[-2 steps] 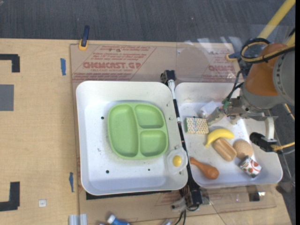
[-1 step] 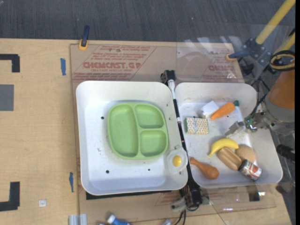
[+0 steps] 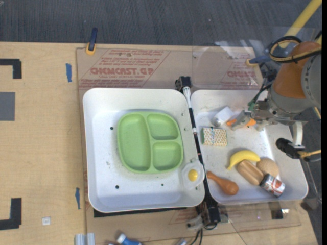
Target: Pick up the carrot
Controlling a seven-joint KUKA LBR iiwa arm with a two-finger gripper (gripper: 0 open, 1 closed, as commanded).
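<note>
The left shallow white bin (image 3: 97, 152) holds a light green plastic plate with three compartments (image 3: 150, 142); nothing lies in its compartments. Just beside the plate, near the bin's lower right corner, sits a small white fried egg toy with a yellow yolk (image 3: 192, 175).

The right shallow white bin (image 3: 301, 185) holds the rest. The small orange carrot (image 3: 233, 121) lies near its upper middle, touching a grey-white rounded piece (image 3: 222, 117) on its left. The pincer (image 3: 249, 120) of the grey arm with the orange band (image 3: 292, 83) sits just beside the carrot's right end; I cannot tell whether it is spread or pressed together, or whether it pinches the carrot.

Below lie a speckled pale square sponge (image 3: 214, 137), a yellow banana (image 3: 242, 157), a tan bread roll (image 3: 249, 173), a round brown bun (image 3: 267, 166), a small can with a red label (image 3: 273, 186) and an orange-brown drumstick (image 3: 223, 183).
</note>
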